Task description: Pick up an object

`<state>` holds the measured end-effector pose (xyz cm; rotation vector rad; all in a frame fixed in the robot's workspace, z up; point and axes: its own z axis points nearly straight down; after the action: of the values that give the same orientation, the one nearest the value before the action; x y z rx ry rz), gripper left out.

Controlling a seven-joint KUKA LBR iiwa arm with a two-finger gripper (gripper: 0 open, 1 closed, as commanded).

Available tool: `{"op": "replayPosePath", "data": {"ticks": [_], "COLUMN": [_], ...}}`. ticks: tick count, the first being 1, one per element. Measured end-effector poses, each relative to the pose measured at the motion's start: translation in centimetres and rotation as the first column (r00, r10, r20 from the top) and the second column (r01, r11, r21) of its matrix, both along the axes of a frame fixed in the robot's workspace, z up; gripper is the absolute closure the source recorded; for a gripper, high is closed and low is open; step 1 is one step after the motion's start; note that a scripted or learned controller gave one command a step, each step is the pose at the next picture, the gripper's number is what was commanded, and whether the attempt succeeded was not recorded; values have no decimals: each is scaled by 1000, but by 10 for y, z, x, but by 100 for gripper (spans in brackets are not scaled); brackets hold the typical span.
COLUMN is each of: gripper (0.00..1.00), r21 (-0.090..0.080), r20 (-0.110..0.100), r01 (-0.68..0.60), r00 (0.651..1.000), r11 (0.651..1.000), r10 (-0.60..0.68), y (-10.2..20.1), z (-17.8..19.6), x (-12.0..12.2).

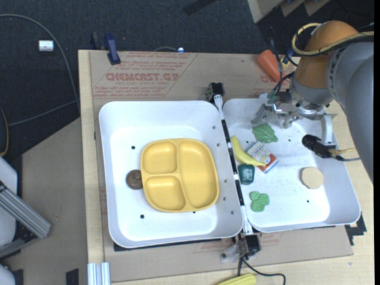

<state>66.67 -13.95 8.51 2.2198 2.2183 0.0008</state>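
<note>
The green leafy piece (265, 133) is taken as the likeliest target: it lies in the upper left part of the right bin (332, 209), just below the gripper (276, 113), at roughly seven o'clock from the tool and very near it. Its long axis is seen running from ten o'clock to four o'clock, so a short drop down and slightly left is judged to be all the coming move calls for. Whether the tool is released or clenched cannot be told; the metal parts at the wrist are blurred together, and nothing is seen held there.

Further out, at seven o'clock from the leaf, a banana (240, 152) is laid along the bin's left wall, its axis close to twelve-to-six. Beside it a small red and white packet (262, 155) is found, touching or nearly touching the banana; the exact contact is too small to be made out. A teal block (246, 173) sits below that, and a green broccoli-like piece (259, 201) lower again. A tan round disc (312, 177) is placed well apart, at four o'clock from the gripper.

In the left bin (119, 159) a yellow divided plate (179, 175) is set, with a brown round object (135, 179) partly hidden under its nine o'clock edge.
</note>
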Motion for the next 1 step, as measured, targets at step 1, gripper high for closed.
{"op": "replayPosePath", "data": {"ticks": [1], "gripper": [0], "r21": [3], "r20": [-4], "r01": [-2], "r00": [1000], "r11": [1000], "r10": [2], "y": [39], "z": [0], "x": [0]}}
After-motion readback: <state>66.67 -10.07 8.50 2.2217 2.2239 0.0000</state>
